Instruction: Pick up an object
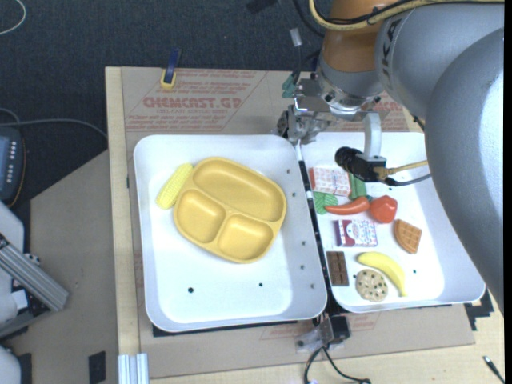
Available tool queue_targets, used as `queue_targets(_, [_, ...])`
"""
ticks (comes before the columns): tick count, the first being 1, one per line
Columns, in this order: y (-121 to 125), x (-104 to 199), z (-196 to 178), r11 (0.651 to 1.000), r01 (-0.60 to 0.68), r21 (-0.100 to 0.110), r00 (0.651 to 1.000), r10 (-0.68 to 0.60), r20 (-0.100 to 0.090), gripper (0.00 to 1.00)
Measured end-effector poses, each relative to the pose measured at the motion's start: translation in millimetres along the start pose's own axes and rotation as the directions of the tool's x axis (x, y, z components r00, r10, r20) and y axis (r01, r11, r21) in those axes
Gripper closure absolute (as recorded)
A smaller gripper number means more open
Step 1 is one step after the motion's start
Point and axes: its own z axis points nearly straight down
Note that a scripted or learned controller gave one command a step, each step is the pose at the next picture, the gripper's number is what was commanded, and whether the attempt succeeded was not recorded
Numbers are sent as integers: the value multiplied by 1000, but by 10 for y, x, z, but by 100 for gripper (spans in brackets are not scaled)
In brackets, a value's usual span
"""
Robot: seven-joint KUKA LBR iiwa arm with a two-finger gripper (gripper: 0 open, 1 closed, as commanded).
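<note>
My gripper (298, 129) hangs over the far end of the wall between the two bins, with nothing visibly held. In the left bin (160, 278) lie a yellow divided plate (228, 206) and a corn cob (174, 185). The right bin (448, 270) holds a white and red packet (330, 180), a red chili (348, 207), a red tomato (384, 208), a waffle (407, 236), a purple carton (356, 232), a chocolate bar (338, 267), a banana (385, 269) and a cookie (370, 284). The packet lies closest to the gripper.
The grey arm (448, 70) covers the upper right of the view and the right bin's far corner. A green item (323, 203) lies partly under the chili. Bare white floor shows at the left bin's near side. A cardboard sheet (208, 94) lies behind the bins.
</note>
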Motion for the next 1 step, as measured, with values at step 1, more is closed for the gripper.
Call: queue_targets(1, [-74,-129,90,1000,-3,7,1000,3,0,100])
